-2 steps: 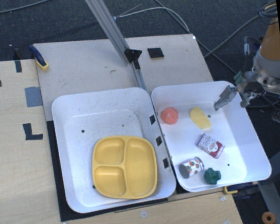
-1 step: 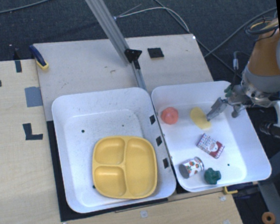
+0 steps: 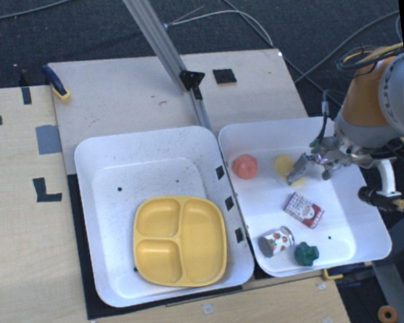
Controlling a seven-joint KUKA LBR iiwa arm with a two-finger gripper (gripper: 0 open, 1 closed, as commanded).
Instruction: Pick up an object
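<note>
The right bin (image 3: 358,244) holds a pink round object (image 3: 244,166), a small yellow object (image 3: 283,164), a red and white packet (image 3: 303,210), a small red and white cup on its side (image 3: 276,241) and a green toy (image 3: 306,254). My gripper (image 3: 298,172) reaches in from the right and sits low in this bin, its tips right beside the yellow object and above the packet. Nothing visibly sits between the fingers.
The left bin (image 3: 101,206) bears a yellow divided plate (image 3: 180,241). A metal pole (image 3: 159,38) slants up from the bins' back edge. Cables trail over the dark floor behind. The arm's orange band (image 3: 369,96) is at the right edge.
</note>
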